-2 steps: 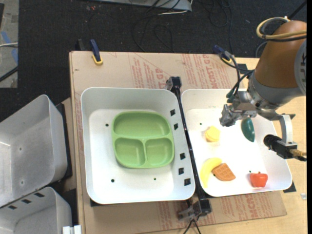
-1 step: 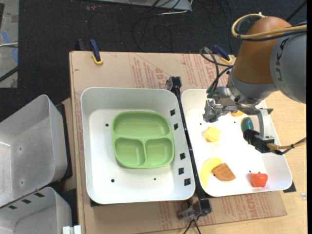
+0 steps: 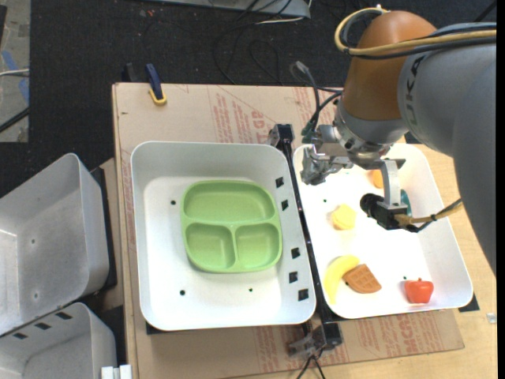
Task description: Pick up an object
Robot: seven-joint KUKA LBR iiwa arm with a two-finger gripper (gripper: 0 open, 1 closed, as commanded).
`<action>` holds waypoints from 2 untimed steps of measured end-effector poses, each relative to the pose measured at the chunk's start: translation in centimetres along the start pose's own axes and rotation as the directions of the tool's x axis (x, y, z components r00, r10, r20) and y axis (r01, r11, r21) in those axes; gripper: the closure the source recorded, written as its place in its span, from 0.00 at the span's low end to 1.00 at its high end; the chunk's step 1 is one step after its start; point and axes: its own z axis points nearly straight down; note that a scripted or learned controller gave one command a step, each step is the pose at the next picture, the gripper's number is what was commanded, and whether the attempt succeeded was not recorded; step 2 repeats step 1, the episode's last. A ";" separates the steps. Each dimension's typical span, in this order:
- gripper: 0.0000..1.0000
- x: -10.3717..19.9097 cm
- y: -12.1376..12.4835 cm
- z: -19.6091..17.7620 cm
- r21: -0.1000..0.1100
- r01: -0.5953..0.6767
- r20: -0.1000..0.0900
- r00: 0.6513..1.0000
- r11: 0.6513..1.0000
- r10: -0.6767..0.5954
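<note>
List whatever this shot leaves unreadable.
- Orange thing, camera view: mostly behind the arm's wrist hardware; its shape is unclear.
- Right bin's far rim, camera view: covered by the arm.
- Grey tubs at the left: cut off by the frame edge.

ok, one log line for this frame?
gripper over right bin, top-left corner | right bin: yellow lump, banana, waffle, red fruit | left bin: green plate
</note>
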 end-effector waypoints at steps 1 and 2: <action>1.00 4.9 1.8 1.2 0.001 -0.002 0.001 1.000 1.000 0.002; 1.00 4.9 1.8 1.2 0.001 -0.002 0.001 1.000 1.000 0.002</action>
